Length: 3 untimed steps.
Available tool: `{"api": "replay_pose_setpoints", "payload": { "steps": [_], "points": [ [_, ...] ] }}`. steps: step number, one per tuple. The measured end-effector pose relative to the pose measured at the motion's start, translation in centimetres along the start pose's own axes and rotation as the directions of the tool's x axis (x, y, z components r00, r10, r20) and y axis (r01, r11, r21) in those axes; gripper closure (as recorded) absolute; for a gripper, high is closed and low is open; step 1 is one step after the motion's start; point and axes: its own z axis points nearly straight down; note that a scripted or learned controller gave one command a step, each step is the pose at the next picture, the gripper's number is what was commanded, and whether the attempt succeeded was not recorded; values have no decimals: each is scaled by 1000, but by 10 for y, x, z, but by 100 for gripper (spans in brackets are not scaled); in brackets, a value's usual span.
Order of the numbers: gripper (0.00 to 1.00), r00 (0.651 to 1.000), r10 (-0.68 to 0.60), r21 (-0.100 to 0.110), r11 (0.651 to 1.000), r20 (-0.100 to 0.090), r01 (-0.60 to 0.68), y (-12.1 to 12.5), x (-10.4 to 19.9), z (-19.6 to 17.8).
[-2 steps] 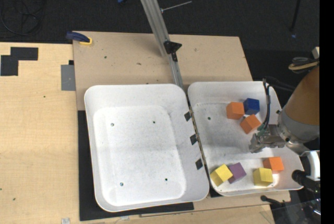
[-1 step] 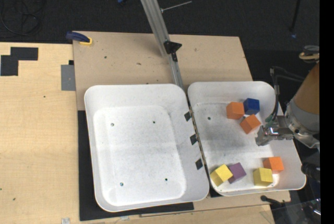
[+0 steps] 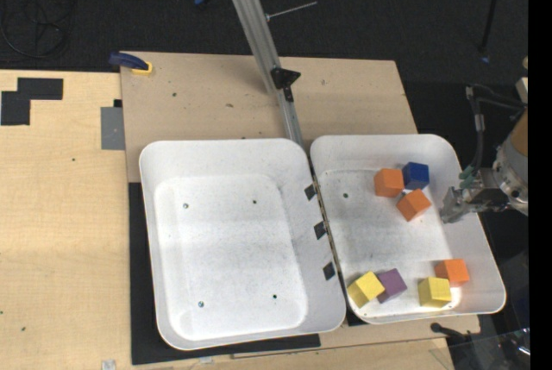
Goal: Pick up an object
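The right bin [image 3: 362, 161] holds several small blocks. Near its back right lie two orange blocks [image 3: 389, 182] [image 3: 414, 204] and a blue block [image 3: 417, 174]. Along its front lie a yellow block [image 3: 366, 287], a purple block [image 3: 392, 282], a second yellow block [image 3: 434, 291] and an orange block [image 3: 454, 272]. My gripper [image 3: 457, 206] hangs over the bin's right rim, just right of the orange block at mid-height. Nothing shows between its fingers.
The left bin [image 3: 224, 239] lies beside the right one, joined by black clips. A slanted metal rail [image 3: 254, 23] rises behind the bins. A blue and yellow clamp [image 3: 131, 63] sits at the bench's back left corner.
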Motion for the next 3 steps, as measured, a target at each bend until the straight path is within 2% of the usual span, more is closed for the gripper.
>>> {"api": "replay_pose_setpoints", "payload": {
  "steps": [1,2,3],
  "points": [
    [100,1000,-2,7,1000,-2,2,0,0,2],
    [100,1000,-2,8,1000,-5,2,10,51,12],
    [100,1000,-2,8,1000,-5,2,4,101,8]
  ]
}}
